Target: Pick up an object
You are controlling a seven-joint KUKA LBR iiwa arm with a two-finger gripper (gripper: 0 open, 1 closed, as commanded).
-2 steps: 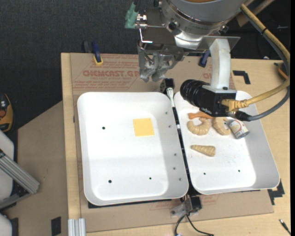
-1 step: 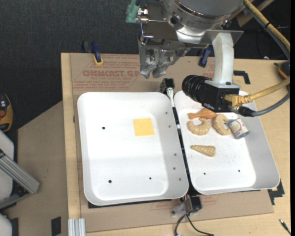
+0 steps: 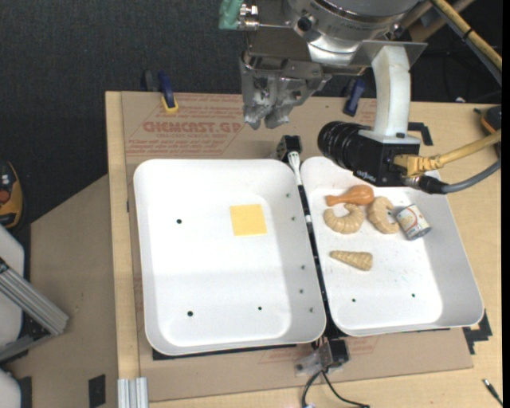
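Our claw (image 3: 267, 107) hangs above the desk's far edge; we cannot tell its state. To grasp the yellow square (image 3: 248, 219) in the left bin (image 3: 159, 263), we centre overhead, then descend vertically

At the top centre of the frame the arm's wrist (image 3: 343, 24) is a round silvery-grey housing with a dark ring under it. A flat metal plate (image 3: 283, 64) with small screws sits below it. From this hangs the gripper (image 3: 269, 107), grey, glossy metal, its fingers blurred. A small green part (image 3: 231, 14) sticks out at its upper left.
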